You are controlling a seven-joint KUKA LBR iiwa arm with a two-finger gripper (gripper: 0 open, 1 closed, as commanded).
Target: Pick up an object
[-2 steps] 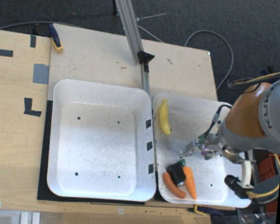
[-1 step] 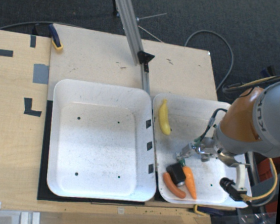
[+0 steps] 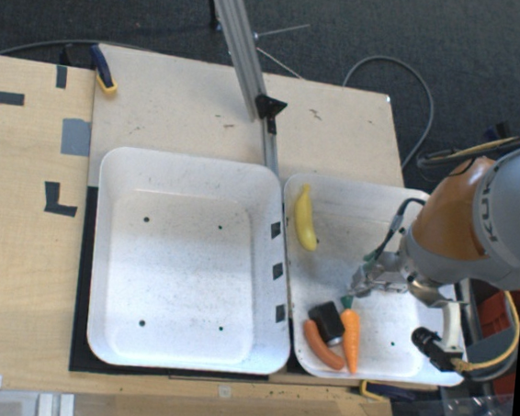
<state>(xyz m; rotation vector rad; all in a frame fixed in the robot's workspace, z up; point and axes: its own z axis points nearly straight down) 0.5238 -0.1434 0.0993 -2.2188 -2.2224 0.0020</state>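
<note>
A yellow banana (image 3: 306,218) lies at the upper left of the right bin (image 3: 383,354). Near that bin's front edge a black block (image 3: 327,321) rests between two carrots: a small upright carrot (image 3: 350,337) with a green stub and a longer orange one (image 3: 322,346) lying along the front wall. My gripper (image 3: 364,283) hangs over the middle of the right bin, just above the small carrot's green top. Nothing shows between its fingers.
The left bin (image 3: 107,260) stands beside the right one, sharing a raised divider (image 3: 279,269). A metal pole (image 3: 248,58) slants across the back of the bench. Cables (image 3: 412,80) run behind the right bin.
</note>
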